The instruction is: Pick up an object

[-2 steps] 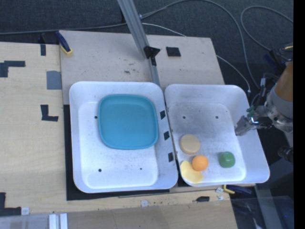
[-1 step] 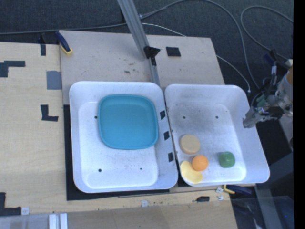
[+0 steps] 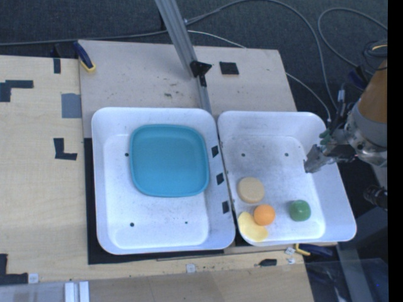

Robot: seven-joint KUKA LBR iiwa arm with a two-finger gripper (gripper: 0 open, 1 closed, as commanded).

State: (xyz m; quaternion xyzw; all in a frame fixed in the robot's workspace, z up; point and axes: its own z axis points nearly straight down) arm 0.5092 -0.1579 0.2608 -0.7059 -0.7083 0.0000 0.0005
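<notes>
Nearest the camera, along the front wall of the right bin (image 3: 334, 228), four small things lie in a loose cluster: a yellow piece (image 3: 251, 229) tucked into the front-left corner, an orange ball (image 3: 264, 215) touching it on its upper right side, a tan round disc (image 3: 250, 190) just behind those two, and a green ball (image 3: 300, 210) off to the right, apart from the others. None of them is in contact with the robot. Farther back and to the right, the gripper (image 3: 313, 162) hangs over the right bin's right-hand side, near the rim, well apart from the cluster and somewhat nearer to the green ball than to the rest. Its dark tip points down and to the left, but at this angle it reads as one blurred shape, so I cannot tell whether the pincer is spread or closed, and nothing can be seen between its parts. Behind it the grey arm (image 3: 368, 131) with its orange band (image 3: 376, 96) reaches in from the right edge. To the left, the left bin (image 3: 107, 187) holds a blue square plate (image 3: 169, 160), lying flat toward the bin's rear half. Beyond both bins, a grey metal bar (image 3: 182, 39) slants across the wooden bench (image 3: 38, 143), and cables (image 3: 302, 24) curl over the dark floor at the far edge.
</notes>
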